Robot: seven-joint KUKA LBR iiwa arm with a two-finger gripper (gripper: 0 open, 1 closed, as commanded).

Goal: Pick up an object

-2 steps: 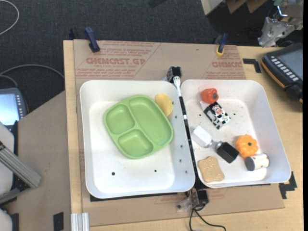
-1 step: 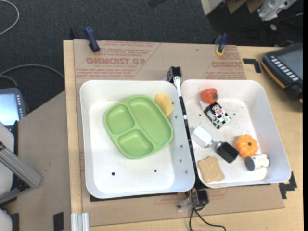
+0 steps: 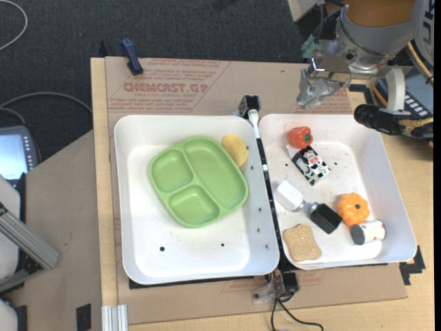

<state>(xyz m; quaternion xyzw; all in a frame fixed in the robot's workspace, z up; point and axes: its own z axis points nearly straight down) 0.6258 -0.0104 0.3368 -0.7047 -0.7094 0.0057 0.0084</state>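
Observation:
My gripper [image 3: 315, 95] hangs above the far rim of the right bin [image 3: 386, 161], beyond the toys, with nothing between its fingers. In that bin lie a red tomato-like toy [image 3: 299, 136], a black-and-white cow-patterned block [image 3: 311, 165], a white and black tool-shaped piece [image 3: 305, 206], an orange pumpkin toy [image 3: 353, 208], a small white and dark cylinder [image 3: 368, 232] and a tan bread slice [image 3: 302, 243]. The red toy is the nearest one to the gripper, a little below it in the view.
The left bin [image 3: 134, 212] holds a green divided plate [image 3: 198, 181] with a yellow piece [image 3: 236, 148] at its upper right edge. A black clamp [image 3: 249, 105] sits where the bins meet at the back. Cardboard [image 3: 172, 88] lies under both bins.

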